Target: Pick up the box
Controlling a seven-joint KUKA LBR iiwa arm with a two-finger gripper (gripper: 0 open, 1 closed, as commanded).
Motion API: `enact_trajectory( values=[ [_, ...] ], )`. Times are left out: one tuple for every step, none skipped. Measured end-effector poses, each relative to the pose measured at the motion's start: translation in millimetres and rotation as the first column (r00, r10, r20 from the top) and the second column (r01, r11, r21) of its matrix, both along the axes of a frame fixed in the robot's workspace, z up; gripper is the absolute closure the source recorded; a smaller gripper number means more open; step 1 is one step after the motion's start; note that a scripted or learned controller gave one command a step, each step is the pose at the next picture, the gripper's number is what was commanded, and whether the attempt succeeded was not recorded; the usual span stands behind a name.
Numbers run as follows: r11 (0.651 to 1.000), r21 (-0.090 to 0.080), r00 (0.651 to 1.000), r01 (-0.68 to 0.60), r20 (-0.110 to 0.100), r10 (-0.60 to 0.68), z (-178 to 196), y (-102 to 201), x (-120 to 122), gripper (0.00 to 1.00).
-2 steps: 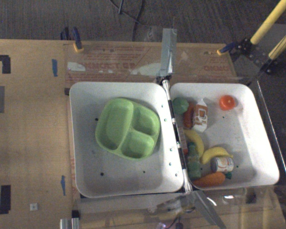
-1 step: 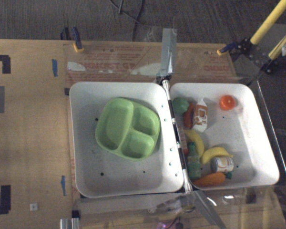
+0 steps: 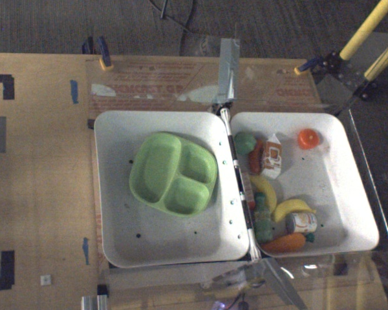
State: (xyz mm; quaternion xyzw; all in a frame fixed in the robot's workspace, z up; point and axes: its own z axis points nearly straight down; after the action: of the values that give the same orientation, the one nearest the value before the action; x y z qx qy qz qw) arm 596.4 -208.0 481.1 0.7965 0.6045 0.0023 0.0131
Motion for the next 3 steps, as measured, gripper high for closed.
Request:
enact_trajectory(
  values=[
    [1.0,0.0,1.0,-0.001,0.0,0.001,-0.2,0.6,0.2,0.0],
    [1.0,-0.004,1.0,-0.003,0.004,0.003,11.3,1.3,1.3,1.0],
    [0.998,0.017,0.998,0.053,-0.02,-0.053,-46.0,34.7,-16.2,1.0]
  ],
)
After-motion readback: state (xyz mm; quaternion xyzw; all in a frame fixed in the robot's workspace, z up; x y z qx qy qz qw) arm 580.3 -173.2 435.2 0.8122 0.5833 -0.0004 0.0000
